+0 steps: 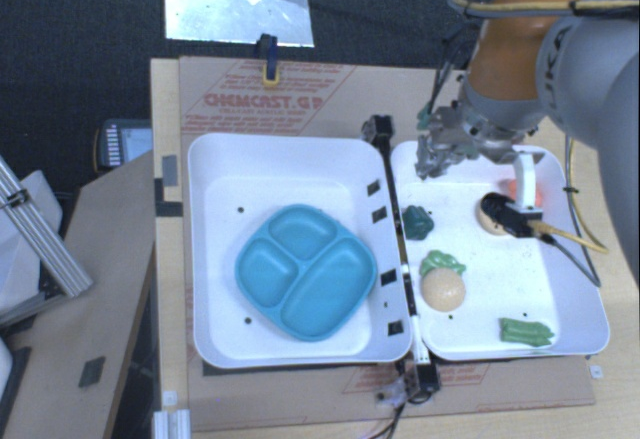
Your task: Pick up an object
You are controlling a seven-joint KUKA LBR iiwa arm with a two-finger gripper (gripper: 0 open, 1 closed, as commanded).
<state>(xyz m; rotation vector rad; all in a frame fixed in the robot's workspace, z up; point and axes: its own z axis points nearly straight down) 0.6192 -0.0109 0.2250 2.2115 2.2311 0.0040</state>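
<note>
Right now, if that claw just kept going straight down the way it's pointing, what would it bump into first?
Probably bare floor of the right bin, near its back left corner. The gripper hangs above that spot; the small dark green toy lies a little nearer the camera, though depth is hard to judge.

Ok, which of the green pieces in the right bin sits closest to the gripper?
The dark green piece by the divider, just below the gripper. The pale green one on the beige ball and the green block lie farther down.
</note>
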